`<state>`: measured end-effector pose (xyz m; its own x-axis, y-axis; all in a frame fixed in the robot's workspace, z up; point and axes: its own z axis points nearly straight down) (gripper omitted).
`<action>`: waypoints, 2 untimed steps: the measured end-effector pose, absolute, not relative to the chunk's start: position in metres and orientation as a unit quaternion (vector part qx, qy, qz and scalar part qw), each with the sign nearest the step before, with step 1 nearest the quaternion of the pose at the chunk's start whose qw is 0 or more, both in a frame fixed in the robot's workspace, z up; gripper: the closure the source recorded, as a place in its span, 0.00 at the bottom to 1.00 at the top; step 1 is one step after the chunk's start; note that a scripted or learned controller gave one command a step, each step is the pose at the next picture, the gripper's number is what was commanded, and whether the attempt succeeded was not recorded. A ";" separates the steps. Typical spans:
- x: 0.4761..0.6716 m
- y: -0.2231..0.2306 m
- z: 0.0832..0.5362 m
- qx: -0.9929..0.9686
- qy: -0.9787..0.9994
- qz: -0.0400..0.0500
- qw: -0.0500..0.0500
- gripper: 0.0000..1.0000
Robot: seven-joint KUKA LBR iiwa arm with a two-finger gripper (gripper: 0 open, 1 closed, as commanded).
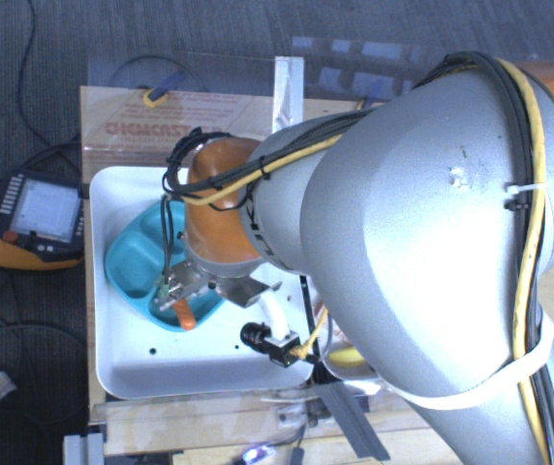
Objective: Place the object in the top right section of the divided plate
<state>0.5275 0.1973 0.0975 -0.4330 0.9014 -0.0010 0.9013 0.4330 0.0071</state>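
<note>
Arm (422, 211): reaches from 3 o'clock over the left bin (122, 356).
Gripper (172, 296): above the plate (137, 255); fingers' state cannot be told.
Orange object (185, 316): at plate's 5 o'clock edge, just beside gripper.

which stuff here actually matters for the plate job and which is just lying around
Part of the job:
- blue divided plate in the left white bin
- small orange object at the plate's lower edge
- the arm's hand, low over that edge

Just lying about:
- handheld screen unit on the floor, left of the bench
- cardboard sheet behind the bin
- loose floor cables
</note>
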 end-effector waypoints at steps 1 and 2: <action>0.496 0.211 0.096 0.521 0.853 0.012 0.014 1.00; 0.487 0.218 0.113 0.414 0.910 0.001 0.003 1.00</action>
